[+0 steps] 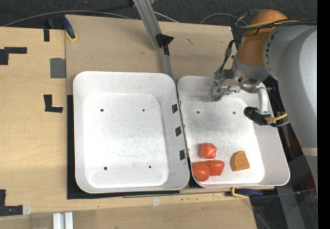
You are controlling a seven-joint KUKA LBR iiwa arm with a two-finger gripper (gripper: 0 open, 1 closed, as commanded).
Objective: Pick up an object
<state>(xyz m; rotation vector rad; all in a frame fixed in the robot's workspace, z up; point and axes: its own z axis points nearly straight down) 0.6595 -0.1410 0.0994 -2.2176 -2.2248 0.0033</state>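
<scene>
Three red objects lie in the right bin near its front: one behind, and two touching each other at the front left corner. A tan waffle-like piece sits to their right. My gripper hovers over the far end of the right bin, well behind these objects. Nothing shows between its fingers.
The left bin sits beside the right one, joined by black clips in the middle. A grey metal pole slants down from the top to the bins' far edge. Cables run along the arm at the right.
</scene>
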